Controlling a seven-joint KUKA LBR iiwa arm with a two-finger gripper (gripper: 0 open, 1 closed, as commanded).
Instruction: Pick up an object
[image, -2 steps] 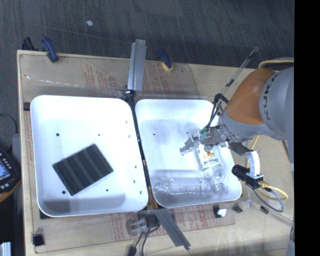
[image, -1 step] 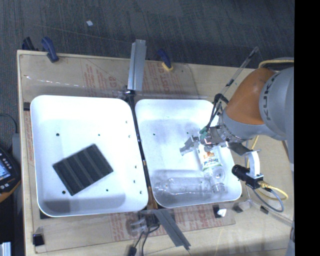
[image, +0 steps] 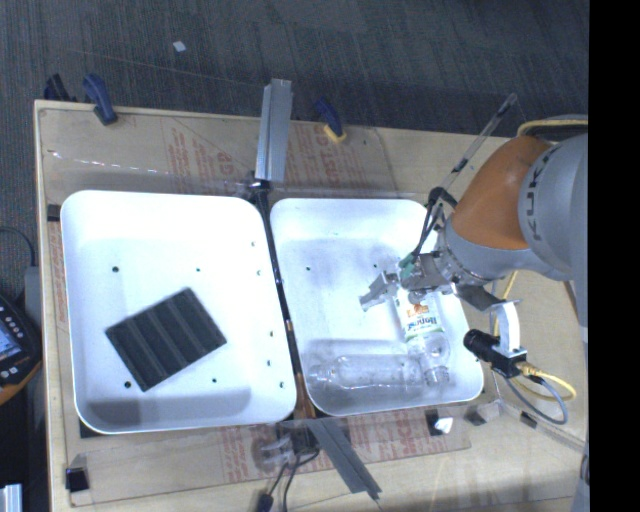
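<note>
Right now your tool hovers in the right bin; whether it is wide or narrow, you cannot tell. The labelled bottle lies just toward the desk's front-right corner, long axis running front to back.

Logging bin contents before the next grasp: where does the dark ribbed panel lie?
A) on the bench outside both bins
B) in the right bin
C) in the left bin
C: the dark ribbed panel lies flat on the floor of the left bin, apart from the gripper working over the right bin.
</note>
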